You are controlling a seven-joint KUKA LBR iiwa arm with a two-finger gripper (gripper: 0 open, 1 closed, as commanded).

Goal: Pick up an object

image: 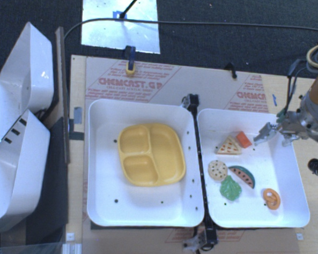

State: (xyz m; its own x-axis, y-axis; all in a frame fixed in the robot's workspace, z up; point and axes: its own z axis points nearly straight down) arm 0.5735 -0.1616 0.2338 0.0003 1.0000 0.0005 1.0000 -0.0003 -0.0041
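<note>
Nearest you in the right bin (293, 212), a small orange pretzel (271, 199) lies alone toward the right wall, with bare floor round it that would leave the claw room on every side. Just left of it and a little farther in, a green leafy piece (231, 188), a watermelon slice (242, 175) and a round cookie (217, 170) sit close together, near enough that a grab at one could nudge its neighbours. Beyond them a yellow waffle wedge (228, 147) lies just beside a small orange block (243, 139), apparently touching it.

In the left bin (98, 200), a yellow divided tray (151, 153) rests flat at the centre, well apart from the toys.

Farthest back, the claw (266, 132) hangs over the right bin's far edge, just right of the orange block, reaching in from the right. You cannot tell from this view whether it is open or closed, and nothing is seen gripped in it. Its position suggests the block or the wedge is the intended pick, still lying on the bin floor. The bench (167, 81) carries both bins.
</note>
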